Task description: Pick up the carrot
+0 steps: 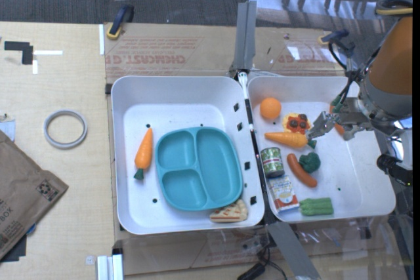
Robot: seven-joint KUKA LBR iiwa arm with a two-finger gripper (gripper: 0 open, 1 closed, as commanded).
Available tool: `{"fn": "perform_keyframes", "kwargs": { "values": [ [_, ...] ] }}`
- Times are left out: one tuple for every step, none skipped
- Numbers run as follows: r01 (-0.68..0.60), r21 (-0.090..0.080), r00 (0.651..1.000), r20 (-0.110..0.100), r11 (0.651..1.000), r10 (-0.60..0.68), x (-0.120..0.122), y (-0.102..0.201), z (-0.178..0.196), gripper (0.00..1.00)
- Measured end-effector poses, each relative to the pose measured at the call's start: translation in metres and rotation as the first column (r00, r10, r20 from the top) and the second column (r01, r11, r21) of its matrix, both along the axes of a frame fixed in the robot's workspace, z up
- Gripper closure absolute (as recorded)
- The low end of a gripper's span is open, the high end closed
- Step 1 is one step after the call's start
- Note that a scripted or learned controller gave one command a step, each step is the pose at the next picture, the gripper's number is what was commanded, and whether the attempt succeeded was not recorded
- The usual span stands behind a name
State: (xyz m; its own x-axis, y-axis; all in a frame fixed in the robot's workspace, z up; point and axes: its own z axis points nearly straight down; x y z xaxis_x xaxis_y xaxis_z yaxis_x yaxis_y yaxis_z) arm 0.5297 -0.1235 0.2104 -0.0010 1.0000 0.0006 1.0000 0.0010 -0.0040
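White right bin (pixel 367 200), carrot (pixel 286 138), can (pixel 271 162)

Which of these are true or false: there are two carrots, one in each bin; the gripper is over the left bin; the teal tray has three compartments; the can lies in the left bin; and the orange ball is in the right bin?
1. Two carrots, one per bin: true. One carrot lies in the left bin, another carrot in the right bin.
2. The gripper is over the left bin: false. It is over the right bin, close to that carrot's leafy end.
3. The teal tray has three compartments: true.
4. The can lies in the left bin: false. It is in the right bin.
5. The orange ball is in the right bin: true.
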Motion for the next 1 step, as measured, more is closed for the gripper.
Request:
{"fn": "perform_keyframes", "kwargs": {
  "values": [
    [-0.150, -0.001, 0.989, 0.005, 0.989, 0.150, 0.0437, -0.0136, -0.1184, 0.00]
  ]
}}
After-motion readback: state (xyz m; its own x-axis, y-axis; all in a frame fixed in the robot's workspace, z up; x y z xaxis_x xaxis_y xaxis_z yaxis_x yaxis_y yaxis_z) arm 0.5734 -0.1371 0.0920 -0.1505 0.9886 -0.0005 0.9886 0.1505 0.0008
